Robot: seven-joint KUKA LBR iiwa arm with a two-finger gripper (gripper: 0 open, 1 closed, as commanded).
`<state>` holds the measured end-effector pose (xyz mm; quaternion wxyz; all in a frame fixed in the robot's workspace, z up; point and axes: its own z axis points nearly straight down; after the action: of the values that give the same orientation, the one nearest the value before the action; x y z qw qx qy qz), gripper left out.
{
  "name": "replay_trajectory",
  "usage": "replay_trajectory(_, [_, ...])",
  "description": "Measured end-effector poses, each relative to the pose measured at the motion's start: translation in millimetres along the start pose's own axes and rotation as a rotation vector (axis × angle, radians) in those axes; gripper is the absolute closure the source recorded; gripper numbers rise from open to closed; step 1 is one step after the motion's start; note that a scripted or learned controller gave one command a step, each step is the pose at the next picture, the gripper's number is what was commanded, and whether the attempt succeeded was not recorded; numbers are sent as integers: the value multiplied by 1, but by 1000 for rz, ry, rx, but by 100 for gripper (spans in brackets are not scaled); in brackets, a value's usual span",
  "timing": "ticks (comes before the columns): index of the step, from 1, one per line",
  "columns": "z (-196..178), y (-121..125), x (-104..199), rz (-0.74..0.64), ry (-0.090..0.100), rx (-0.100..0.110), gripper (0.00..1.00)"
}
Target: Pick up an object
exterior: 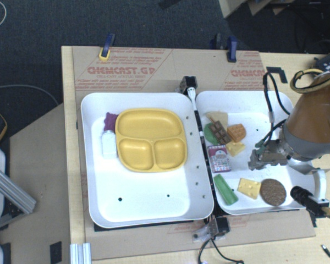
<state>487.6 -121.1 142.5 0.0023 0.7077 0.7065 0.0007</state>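
Currently I see the gripper (pixel 259 159) low over the right bin (pixel 253 99), right of the toy food; I cannot tell how it is set. Around it lie a brown patty (pixel 273 191), a cheese wedge (pixel 248 187), a green bean (pixel 225 189) and a waffle (pixel 236 132). The left bin (pixel 148 208) holds a yellow divided tray (pixel 150 139).

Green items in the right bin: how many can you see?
2. A round dark green piece lies near the bin's left wall by the brown chocolate bar; a long light green piece lies at the front left. The arm may hide others.
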Motion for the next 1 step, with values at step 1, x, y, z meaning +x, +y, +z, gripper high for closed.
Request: replay_trajectory(1, [-52, 2, 10, -4, 0, -3, 100])
